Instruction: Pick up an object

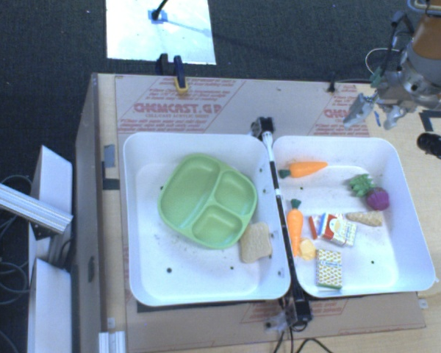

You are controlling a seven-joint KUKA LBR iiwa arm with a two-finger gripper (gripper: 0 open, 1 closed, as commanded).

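My gripper (375,114) hangs at the upper right, above the cardboard behind the far rim of the right bin (415,219). Its two fingers stand apart and open, with nothing between them. In the right bin lie an orange carrot (307,169) near the far left corner, a second carrot (295,226) along the left wall, a purple and green vegetable (373,192), a small red and white box (336,228), a tan pastry piece (364,218) and a checkered packet (328,268). All of them sit below and to the left of the gripper.
The left bin (140,219) holds a green divided plate (208,200) and a tan cracker (256,242) by its right wall. A black bar (274,175) runs between the bins. Cardboard (206,105) lies under both bins.
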